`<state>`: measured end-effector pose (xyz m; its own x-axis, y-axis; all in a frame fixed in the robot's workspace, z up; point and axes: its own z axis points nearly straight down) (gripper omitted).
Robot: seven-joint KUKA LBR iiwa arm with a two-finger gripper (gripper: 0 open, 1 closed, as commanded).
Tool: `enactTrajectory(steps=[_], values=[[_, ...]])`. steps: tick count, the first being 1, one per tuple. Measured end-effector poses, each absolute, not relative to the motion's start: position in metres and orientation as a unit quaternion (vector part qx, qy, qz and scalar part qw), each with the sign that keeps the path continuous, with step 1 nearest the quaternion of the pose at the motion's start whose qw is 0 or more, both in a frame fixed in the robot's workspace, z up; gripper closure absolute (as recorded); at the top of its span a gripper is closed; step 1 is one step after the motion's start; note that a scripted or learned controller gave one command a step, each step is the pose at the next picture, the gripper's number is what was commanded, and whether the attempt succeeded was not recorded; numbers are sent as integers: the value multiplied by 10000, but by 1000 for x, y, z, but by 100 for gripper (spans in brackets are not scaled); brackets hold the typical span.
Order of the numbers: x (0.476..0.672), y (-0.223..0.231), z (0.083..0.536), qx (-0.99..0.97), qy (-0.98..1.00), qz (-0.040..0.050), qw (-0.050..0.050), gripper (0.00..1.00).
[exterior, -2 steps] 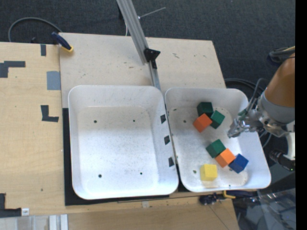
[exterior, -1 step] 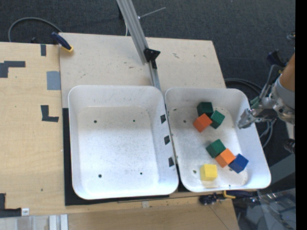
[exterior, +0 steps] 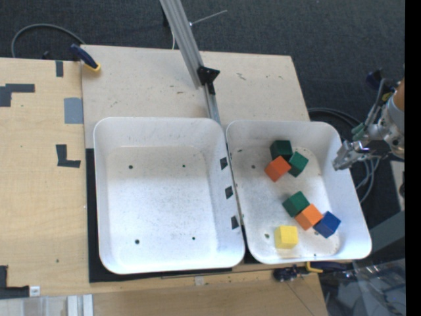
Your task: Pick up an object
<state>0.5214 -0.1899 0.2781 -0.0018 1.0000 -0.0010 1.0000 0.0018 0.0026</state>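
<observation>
The right bin [exterior: 253, 242] holds several small blocks. Two dark green blocks [exterior: 281, 149] [exterior: 298, 162] and an orange block [exterior: 277, 168] cluster near its far side. Closer to the front lie a green block [exterior: 295, 203], an orange block [exterior: 308, 216], a blue block [exterior: 327, 224] and a yellow block [exterior: 286, 236]. My gripper [exterior: 345, 158] hangs at the right rim of this bin, beside the wall and apart from every block. Nothing shows between its fingers.
The left bin [exterior: 108, 196] stands beside the right one. A slanted metal rail [exterior: 184, 35] runs down from the top to the divide between the bins. Cables [exterior: 342, 117] lie off the bench's right side. A blue and yellow tool [exterior: 85, 56] rests at the bench's far left.
</observation>
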Motion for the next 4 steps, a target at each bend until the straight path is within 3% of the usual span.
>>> enactTrajectory(steps=[2,4], values=[[518,-80,280,7049,7093,0,-12,100],[512,36,246,7045,7097,-8,-18,100]])
